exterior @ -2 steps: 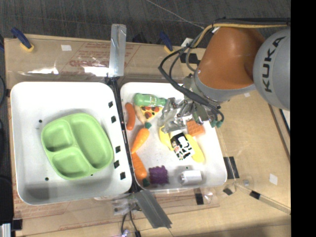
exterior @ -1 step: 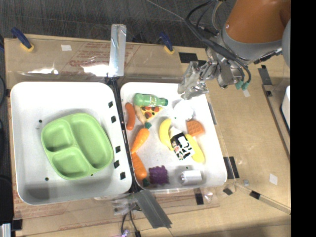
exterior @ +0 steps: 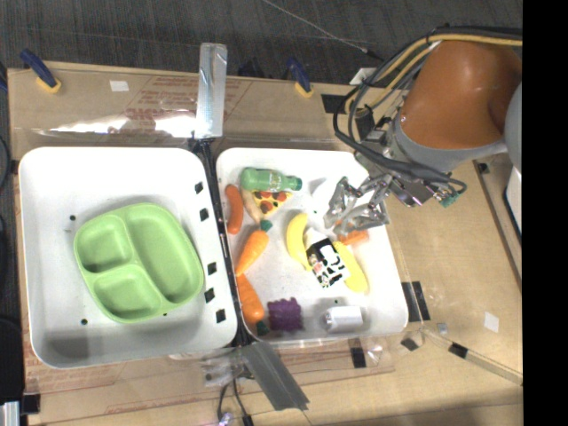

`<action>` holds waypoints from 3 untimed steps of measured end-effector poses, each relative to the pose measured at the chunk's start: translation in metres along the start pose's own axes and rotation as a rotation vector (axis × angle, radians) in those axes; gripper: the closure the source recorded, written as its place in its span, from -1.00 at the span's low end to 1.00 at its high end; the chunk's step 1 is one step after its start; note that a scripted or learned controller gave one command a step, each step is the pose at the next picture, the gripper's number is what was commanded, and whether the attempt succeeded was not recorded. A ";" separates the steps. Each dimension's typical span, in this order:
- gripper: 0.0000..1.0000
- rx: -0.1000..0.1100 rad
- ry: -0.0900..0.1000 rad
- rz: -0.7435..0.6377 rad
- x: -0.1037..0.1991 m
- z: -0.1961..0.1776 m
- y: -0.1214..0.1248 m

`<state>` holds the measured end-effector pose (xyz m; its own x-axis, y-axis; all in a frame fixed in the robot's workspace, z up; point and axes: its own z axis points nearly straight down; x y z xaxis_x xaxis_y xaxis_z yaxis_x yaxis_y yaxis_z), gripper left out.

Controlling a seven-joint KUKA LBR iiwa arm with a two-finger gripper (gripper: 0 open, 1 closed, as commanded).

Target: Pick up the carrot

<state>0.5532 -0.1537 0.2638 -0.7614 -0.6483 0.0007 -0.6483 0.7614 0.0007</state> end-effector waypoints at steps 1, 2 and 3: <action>1.00 0.001 -0.002 0.611 -0.018 -0.044 0.100; 1.00 -0.002 0.001 0.249 -0.055 0.032 0.128; 1.00 0.000 -0.001 0.035 -0.098 0.037 0.201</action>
<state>0.4974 0.0623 0.2272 -0.7833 -0.6216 -0.0003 -0.6216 0.7833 0.0010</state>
